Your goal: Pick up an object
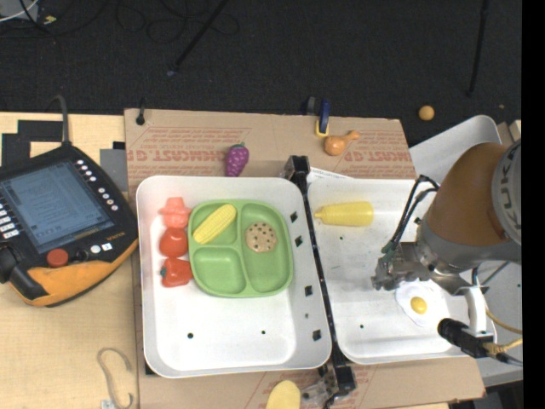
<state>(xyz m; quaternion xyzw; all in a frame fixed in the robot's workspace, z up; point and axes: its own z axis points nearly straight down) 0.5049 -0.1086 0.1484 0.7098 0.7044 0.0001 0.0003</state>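
— Reaching stage, you'd say: your gripper point(393, 273) hangs low in the right bin point(358, 331), just beside the fried egg point(417, 303).

— Jaws?

— Can't tell. Next, settle onto the egg; farther back lies the yellow bottle point(344, 215).

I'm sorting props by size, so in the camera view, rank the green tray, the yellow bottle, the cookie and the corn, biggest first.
1. green tray
2. yellow bottle
3. corn, close to the bottle, slightly smaller
4. cookie

Divided tray point(241, 276) with corn point(213, 222) and cookie point(261, 238) in left bin point(221, 348); mustard bottle point(344, 214) in right bin point(362, 322).
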